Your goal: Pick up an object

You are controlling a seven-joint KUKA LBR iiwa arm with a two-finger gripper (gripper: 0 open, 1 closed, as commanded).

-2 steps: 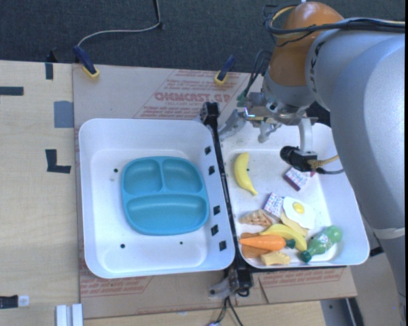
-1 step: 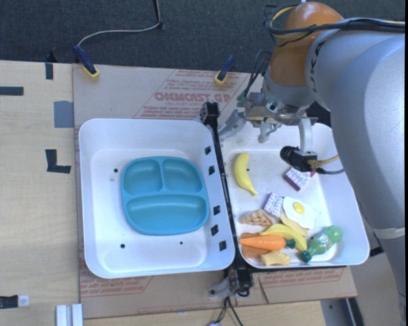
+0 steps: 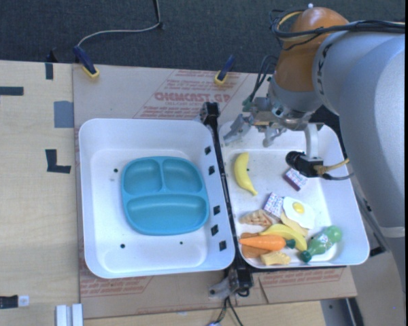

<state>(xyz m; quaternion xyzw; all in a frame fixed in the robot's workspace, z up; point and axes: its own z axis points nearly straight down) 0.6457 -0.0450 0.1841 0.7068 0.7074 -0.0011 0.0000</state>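
Banana: yellow, alone in the upper left part of the right bin, just beside the wall that divides the two bins.
Banana axis: its long line runs up and down the view with a slight lean; the narrow stem end is at the top, toward the pincer, and the blunter end is at the bottom right, toward the food pile; the curve bows out toward the dividing wall.
Pincer: above the top edge of the right bin, up and a little right of the banana's stem end; two pale fingers are spread well apart, one angled left and one straight down; nothing sits between them and they are clear of the banana.
Arm: grey with an orange band, up and right of the banana, covering the right bin's far right corner.
Small box: right of the banana, white and purple, near the bin's right wall.
Fried egg: below and right of the banana, white with a yellow yolk.
Carrot: below the banana, orange, lying across the pile at the bin's lower edge.
Blue plate: left of the banana, beyond the dividing wall, three compartments, in the middle of the left bin.
Worktop: pale wood, left of both bins.
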